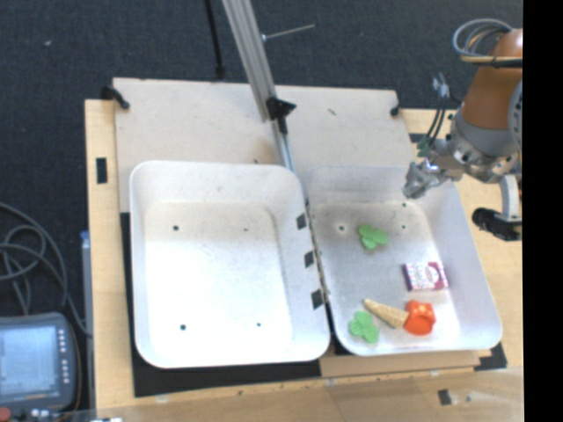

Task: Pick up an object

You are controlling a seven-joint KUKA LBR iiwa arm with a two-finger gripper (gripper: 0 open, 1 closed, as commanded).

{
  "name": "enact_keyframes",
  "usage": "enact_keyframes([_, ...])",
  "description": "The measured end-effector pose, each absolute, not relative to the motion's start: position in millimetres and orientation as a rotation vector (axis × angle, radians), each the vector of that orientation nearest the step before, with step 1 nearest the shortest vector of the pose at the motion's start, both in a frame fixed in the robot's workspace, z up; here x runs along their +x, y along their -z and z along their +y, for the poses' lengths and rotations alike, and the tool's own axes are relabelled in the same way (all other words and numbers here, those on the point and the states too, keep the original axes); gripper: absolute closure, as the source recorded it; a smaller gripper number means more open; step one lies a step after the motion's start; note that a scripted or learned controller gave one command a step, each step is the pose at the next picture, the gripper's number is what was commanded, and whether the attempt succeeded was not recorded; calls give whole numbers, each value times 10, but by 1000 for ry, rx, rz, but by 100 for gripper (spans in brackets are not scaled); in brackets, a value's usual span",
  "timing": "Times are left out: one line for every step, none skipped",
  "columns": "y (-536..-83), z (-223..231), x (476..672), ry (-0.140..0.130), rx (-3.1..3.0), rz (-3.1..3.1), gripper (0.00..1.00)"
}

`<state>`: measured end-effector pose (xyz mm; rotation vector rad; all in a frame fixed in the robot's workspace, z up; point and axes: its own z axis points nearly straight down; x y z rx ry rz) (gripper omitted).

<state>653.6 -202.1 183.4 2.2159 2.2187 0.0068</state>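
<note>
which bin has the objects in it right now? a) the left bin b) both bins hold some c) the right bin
c, the two green pieces, the purple packet, the cone and the orange piece all lie in the right bin.

The grey arm with its orange band comes in from the right, and its gripper hangs over the far right rim of the right bin; the fingertips are too small and blurred to read. In that bin lie a green leafy piece toward the middle, a purple-and-white packet near the right wall, and, along the near edge, a second green piece, a tan cone and an orange-red object that seems to touch the cone's end. The left bin sits beside it. A slanted metal pole rises behind the bins.
</note>
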Motion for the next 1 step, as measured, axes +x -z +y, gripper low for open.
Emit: enact_keyframes([-2372,-2031,6552,-7,2214,2219,100])
